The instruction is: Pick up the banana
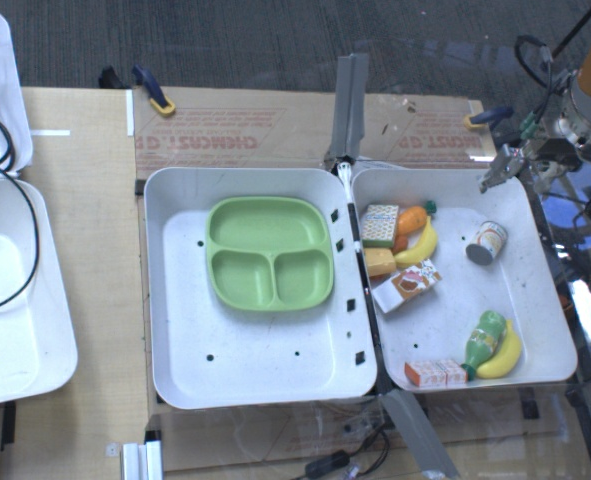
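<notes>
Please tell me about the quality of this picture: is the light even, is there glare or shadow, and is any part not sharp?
In the camera view, the light is soft and even; the green tray casts hardly any shadow on the left bin. A faint glare lies on the bin's white rim. The banana looks slightly soft, and the gripper at the right bin's far corner is blurred.

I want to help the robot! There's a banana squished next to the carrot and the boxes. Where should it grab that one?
Probably from above, at the lower end of the banana, with the fingers across its narrow width. Its upper end lies against the carrot and its lower left by the small boxes, while its right side faces bare bin floor. The gripper sits up at the far rim.
</notes>
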